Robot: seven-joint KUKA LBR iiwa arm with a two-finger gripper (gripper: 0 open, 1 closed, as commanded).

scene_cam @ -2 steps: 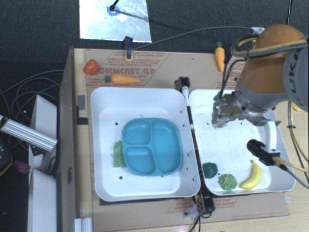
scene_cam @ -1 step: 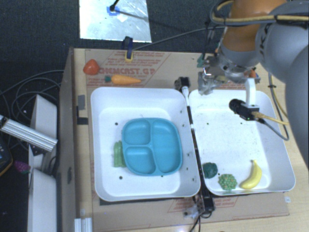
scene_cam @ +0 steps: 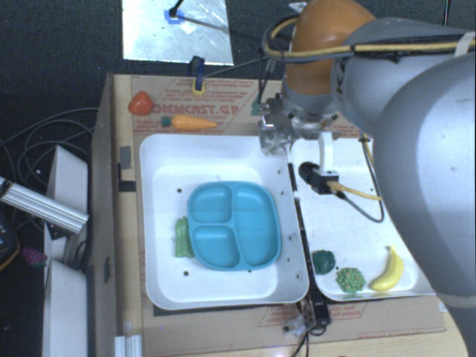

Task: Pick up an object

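My gripper (scene_cam: 288, 141) hangs under the orange wrist band at the far end of the wall between the two bins, and the arm hides much of it. In the right bin (scene_cam: 349, 229), near the front edge, lie a yellow banana (scene_cam: 388, 270), a light green broccoli piece (scene_cam: 351, 279) and a dark green object (scene_cam: 323, 260). The left bin (scene_cam: 167, 199) holds a blue divided plate (scene_cam: 234, 225) with a green vegetable (scene_cam: 181, 238) against its left side. The gripper is well behind all of these.
A red tomato (scene_cam: 140, 103) and an orange carrot (scene_cam: 190, 123) lie on the cardboard behind the left bin. A blue clamp (scene_cam: 197, 73) stands at the cardboard's back edge. A black part with a yellow cable (scene_cam: 318, 178) hangs over the right bin.
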